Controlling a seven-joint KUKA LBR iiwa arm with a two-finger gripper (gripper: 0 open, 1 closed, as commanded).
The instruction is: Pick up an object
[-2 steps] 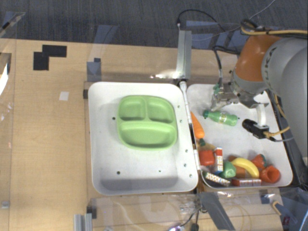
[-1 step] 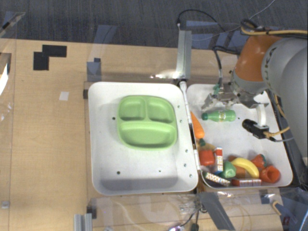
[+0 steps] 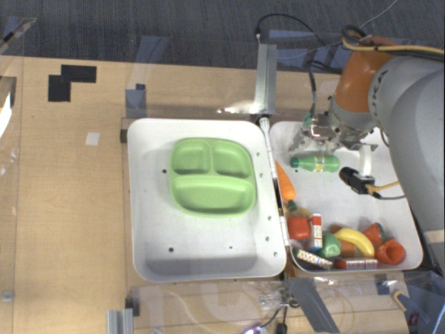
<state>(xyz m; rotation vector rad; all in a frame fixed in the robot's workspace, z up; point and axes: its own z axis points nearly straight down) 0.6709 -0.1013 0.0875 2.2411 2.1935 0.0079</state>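
Camera view shows a green bottle (image 3: pixel 315 163) lying on its side in the right bin (image 3: pixel 389 207), long axis left-right, just below the gripper (image 3: pixel 321 134); whether that gripper grips it I cannot tell. Left bin (image 3: pixel 149 242) bears a green divided tray (image 3: pixel 212 176) on a wooden bench (image 3: pixel 62 207).

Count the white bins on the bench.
2: the left bin holds a green divided plate; the right bin holds toy food, under the tool.

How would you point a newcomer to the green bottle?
Start at the right bin, the one crowded with toy food. The green bottle lies on its side near the bin's far end, just below the gripper. It lies apart from the pile at the near end.
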